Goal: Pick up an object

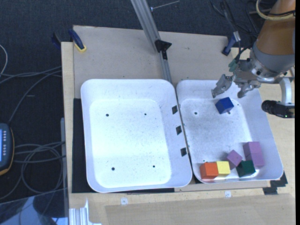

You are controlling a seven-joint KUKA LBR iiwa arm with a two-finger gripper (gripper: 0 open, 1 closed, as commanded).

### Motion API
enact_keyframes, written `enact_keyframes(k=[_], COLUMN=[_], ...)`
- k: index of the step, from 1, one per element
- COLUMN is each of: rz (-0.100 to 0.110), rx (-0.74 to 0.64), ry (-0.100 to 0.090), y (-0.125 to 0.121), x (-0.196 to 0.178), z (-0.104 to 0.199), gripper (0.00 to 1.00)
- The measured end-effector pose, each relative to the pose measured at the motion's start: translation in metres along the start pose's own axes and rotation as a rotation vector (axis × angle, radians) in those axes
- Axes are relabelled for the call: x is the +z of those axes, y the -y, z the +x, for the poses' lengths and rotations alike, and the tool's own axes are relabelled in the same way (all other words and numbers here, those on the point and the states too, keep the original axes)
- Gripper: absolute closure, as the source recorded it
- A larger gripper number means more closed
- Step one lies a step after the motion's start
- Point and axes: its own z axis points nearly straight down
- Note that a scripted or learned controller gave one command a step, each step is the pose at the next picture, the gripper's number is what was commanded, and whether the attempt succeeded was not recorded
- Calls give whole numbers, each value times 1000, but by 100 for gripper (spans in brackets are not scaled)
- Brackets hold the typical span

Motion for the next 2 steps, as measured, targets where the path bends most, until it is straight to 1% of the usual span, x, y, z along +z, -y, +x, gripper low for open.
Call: enact_keyframes(k=[1, 2], rz=[-1, 5], rx=[1, 0], ry=[0, 0], y=[0, -5], x=[0, 53], z=[0, 9], gripper=[0, 0])
